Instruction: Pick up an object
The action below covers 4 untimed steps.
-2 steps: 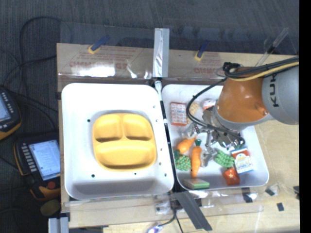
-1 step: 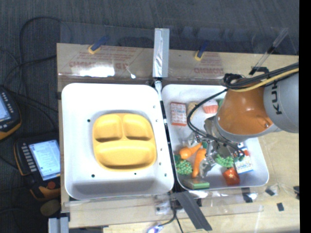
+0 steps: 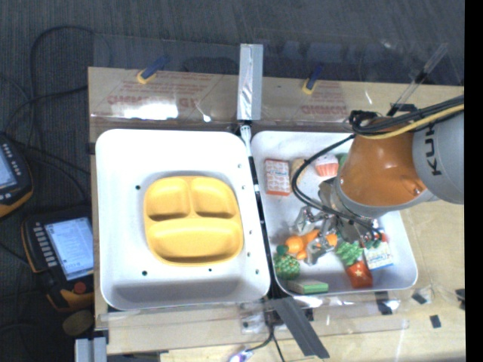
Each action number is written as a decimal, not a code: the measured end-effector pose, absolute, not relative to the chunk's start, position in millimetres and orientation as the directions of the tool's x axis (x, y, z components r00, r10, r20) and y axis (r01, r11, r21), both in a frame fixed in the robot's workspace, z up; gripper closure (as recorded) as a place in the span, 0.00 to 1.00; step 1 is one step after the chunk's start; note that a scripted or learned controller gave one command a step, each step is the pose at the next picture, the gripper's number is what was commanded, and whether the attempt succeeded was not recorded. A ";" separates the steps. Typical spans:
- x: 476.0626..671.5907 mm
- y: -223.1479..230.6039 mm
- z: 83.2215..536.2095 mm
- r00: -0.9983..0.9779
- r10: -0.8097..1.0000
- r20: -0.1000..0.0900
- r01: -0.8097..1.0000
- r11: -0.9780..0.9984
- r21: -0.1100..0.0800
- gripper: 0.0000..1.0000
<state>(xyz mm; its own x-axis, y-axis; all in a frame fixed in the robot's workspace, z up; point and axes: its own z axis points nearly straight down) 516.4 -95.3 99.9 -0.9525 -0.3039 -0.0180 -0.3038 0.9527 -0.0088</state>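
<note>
One yellow tray fills left bin.

We note a robotics lab: a grey carpet floor, a bench with two white bins, loose black cables, and a handheld control screen off the bench's left edge.
</note>
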 end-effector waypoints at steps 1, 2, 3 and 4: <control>528.0 -84.9 200.7 -0.983 -0.185 0.000 -0.185 0.983 0.002 1.00; 508.6 -94.4 93.5 -0.996 -0.087 0.000 -0.087 0.996 0.001 1.00; 508.5 -94.5 93.5 -0.996 -0.087 0.000 -0.087 0.996 0.001 0.00; 503.8 -94.2 89.9 -1.000 -0.009 -0.014 -0.010 1.000 0.000 0.00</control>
<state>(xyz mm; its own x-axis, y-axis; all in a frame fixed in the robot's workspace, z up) 503.8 -94.2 89.9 -0.9999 -0.0095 -0.0144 -0.0095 1.0000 0.0005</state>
